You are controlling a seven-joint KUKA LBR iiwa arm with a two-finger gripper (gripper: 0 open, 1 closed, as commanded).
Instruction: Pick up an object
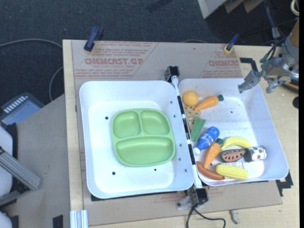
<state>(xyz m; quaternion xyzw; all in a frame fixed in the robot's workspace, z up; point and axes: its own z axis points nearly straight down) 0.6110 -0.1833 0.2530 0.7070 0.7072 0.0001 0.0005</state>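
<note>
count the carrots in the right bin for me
2. One carrot lies near the bin's far side, beside the orange ball. The other carrot lies in the pile near the front, between the blue bottle and the banana. The pile may hide more.

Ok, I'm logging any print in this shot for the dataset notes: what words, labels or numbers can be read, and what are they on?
"CHEMCAST GP": red print on the brown board behind the left bin, repeated at its right end and partly cut off.
Smaller red lines around it: too blurred to read.
Blue bottle label: too small to read.
</note>
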